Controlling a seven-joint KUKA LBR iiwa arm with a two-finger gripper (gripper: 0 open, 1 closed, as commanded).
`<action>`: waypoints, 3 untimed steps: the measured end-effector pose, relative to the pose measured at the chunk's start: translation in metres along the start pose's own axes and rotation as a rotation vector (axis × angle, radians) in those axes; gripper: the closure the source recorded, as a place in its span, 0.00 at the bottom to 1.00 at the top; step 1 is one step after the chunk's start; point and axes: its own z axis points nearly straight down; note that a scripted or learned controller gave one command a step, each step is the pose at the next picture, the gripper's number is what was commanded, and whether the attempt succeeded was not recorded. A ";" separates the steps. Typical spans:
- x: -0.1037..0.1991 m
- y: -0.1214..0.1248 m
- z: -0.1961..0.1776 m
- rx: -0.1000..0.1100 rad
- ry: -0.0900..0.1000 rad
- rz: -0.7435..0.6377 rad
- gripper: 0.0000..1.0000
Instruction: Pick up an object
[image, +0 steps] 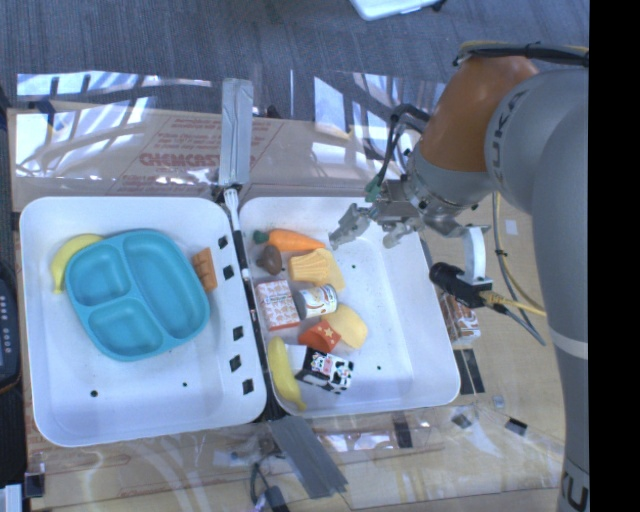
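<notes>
nothing picked yet, task looks near its start. gripper (368, 226) hangs over the upper part of the right bin (415, 330), at about 1 o'clock from the toy pile, above bare white floor. its 2 fingers (345, 226) read as spread apart with nothing between them, so no grasp.

candidate things all lie loose in the right bin's left half:
- toy carrot (294, 240) at 12 o'clock of the pile, closest to the fingers, just left of them
- brown round piece (269, 259) at 11 o'clock, touching or just beside the carrot's green end
- yellow cheese-like wedge (315, 268) right under the carrot
- small printed box (276, 304) at 9 o'clock, against the bin's left wall
- little can (320, 299) mid pile, touching the box
- yellow rounded piece (347, 325) at 3 o'clock
- red piece (320, 336) just below the can
- black and white cow-print block (327, 371) at 6 o'clock
- banana (284, 373) at 7 o'clock, along the left wall

left bin (60, 400) has a blue divided plate (135, 293), a second banana (68, 255) at the plate's 10 o'clock tucked at its rim, and a small orange block (205, 268) at its 3 o'clock.

left to do, as a judgement: choose a target (the carrot seems the easiest reach), come down, close, lift. pile is crowded, so neighbours could get nudged or the grasp could slip on the rounded toys.
</notes>
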 end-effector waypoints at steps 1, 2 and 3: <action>0.052 0.016 0.134 0.012 0.002 -0.064 0.00; 0.051 0.023 0.114 -0.008 -0.001 -0.067 1.00; 0.092 0.018 0.030 -0.009 0.000 -0.087 1.00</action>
